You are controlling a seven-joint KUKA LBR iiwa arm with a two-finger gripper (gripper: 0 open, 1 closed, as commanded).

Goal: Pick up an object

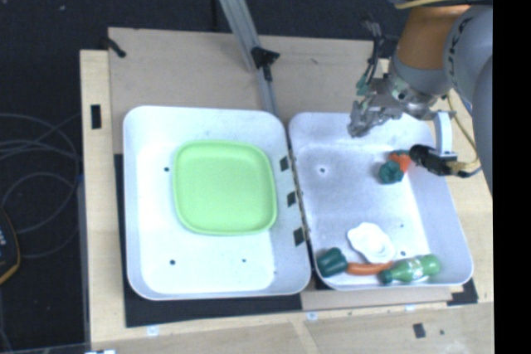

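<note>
The gripper (362, 122) hangs over the far edge of the right bin (332, 186), and whether its fingers are apart or together cannot be told. Near it lie a teal object (389, 172) touching a small orange piece (401, 162). Along the near wall sit a white object (370, 242), a green bottle (411, 269), an orange stick (365, 268) and a dark green block (331, 262); a light green plate (224, 186) fills the left bin (145, 178).

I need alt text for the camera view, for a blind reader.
A grey arm's gripper hovers over the right white bin's far edge, above small toys including a teal ball. The left white bin holds a square green plate.
</note>
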